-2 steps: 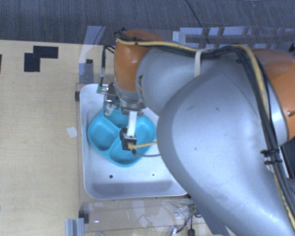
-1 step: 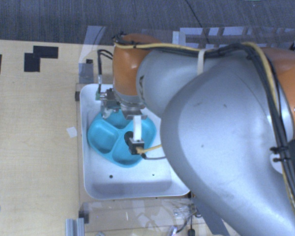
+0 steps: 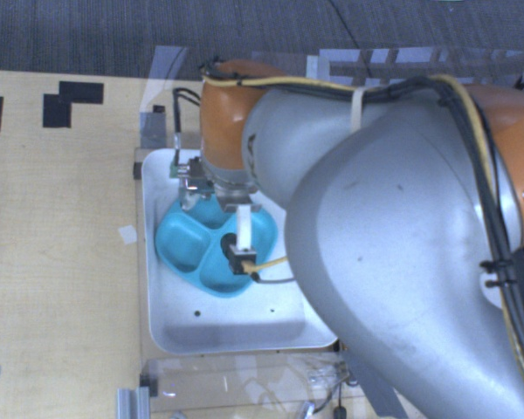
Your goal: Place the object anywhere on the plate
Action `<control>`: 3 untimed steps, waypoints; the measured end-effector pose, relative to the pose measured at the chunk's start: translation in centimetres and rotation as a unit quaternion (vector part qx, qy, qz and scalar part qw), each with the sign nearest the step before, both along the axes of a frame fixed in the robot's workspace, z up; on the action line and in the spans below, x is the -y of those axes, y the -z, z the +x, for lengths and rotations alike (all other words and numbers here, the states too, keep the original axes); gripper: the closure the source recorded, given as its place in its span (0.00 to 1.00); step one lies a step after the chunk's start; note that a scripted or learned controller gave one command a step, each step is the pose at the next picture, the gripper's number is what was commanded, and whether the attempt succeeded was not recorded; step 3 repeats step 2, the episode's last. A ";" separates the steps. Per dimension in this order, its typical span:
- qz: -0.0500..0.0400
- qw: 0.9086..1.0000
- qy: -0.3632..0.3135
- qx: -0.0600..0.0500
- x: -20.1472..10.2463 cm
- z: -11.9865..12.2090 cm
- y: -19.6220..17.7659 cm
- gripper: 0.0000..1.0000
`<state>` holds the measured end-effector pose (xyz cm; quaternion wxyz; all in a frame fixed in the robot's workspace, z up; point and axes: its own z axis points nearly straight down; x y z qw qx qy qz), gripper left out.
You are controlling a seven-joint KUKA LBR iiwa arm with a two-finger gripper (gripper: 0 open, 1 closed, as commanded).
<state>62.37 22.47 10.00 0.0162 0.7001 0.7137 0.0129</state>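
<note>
My big grey arm (image 3: 402, 234) reaches over the white bin (image 3: 218, 332). The blue plate (image 3: 183, 241) lies in it, under my gripper (image 3: 208, 201). Holding or let go, I cannot tell. The object may hide underneath, so I should lower slowly.

Plate (image 3: 185, 241): light blue, glossy, with a lobed outline and raised ridges dividing it into shallow compartments. The rounded left compartment shows in full and the lower one in part, while the upper and right portions are hidden. It lies flat and right way up on the floor of the white bin (image 3: 218, 339), left of the bin's centre, with its left lobe just beside the bin's left wall and its lower lobe apart from the bin's lower wall.
</note>
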 end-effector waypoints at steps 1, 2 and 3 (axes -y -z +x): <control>0.005 0.998 0.062 -0.018 2.1 0.8 -0.5 0.00; -0.002 0.988 -0.151 -0.010 -0.6 2.7 -0.1 0.00; -0.002 0.988 -0.151 -0.010 -0.6 2.7 -0.1 0.00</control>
